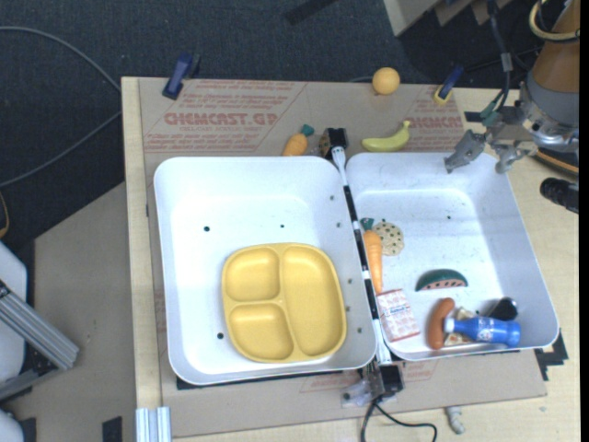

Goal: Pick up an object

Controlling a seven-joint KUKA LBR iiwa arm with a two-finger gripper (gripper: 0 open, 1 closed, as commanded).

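In the right white plastic bin [515,247], toward the lower right of the frame, small toy objects are scattered: an orange plastic carrot [372,254] against the bin's left wall, a speckled round cookie [390,236] just beside it, a watermelon slice [441,281], a red-and-white packet [396,314], a sausage-shaped piece [438,323] and a blue bottle [485,330]. The gripper [486,151] is seen at the upper right, over the bin's far edge, fingers spread, nothing between them. A yellow divided plate [282,300] is held in the left white bin [184,210].
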